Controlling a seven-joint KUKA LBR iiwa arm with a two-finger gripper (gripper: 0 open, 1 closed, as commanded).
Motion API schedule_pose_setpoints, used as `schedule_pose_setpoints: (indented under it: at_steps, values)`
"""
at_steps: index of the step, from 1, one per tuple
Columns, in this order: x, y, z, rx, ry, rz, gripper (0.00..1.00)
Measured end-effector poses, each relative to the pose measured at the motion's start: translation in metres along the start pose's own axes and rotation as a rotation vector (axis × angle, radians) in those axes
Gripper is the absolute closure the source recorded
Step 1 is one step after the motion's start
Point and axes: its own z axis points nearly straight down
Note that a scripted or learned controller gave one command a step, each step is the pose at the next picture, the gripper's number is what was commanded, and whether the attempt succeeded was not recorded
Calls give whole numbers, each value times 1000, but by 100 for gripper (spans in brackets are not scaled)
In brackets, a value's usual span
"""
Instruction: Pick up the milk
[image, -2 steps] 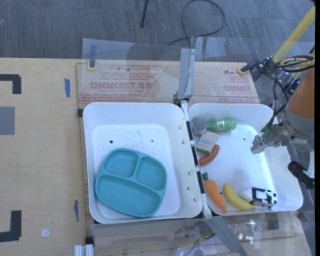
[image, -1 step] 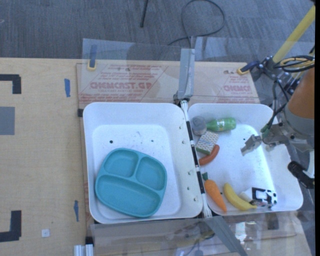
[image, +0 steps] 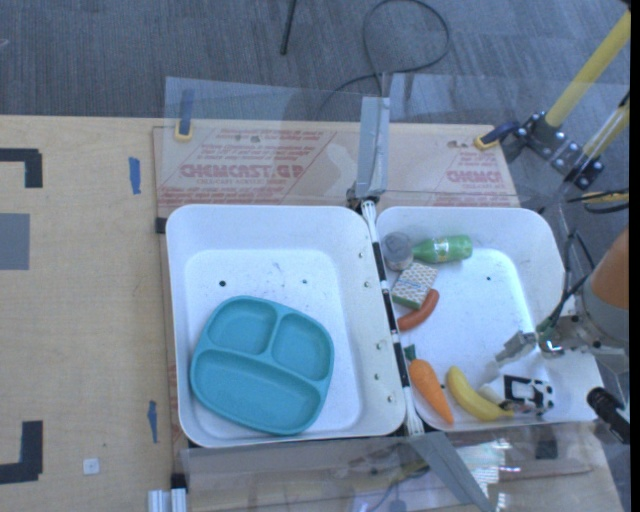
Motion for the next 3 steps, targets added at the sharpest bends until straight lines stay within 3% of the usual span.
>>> schedule_pose_setpoints:
  at_steps: [1, 2, 3]
  values:
    - [40, 38, -18, 0, -5, -241, 0]
    - [-7, -5, 4, -6, -5, -306, 0]
    - [-13, 45, -20, -1, -5, -408, 0]
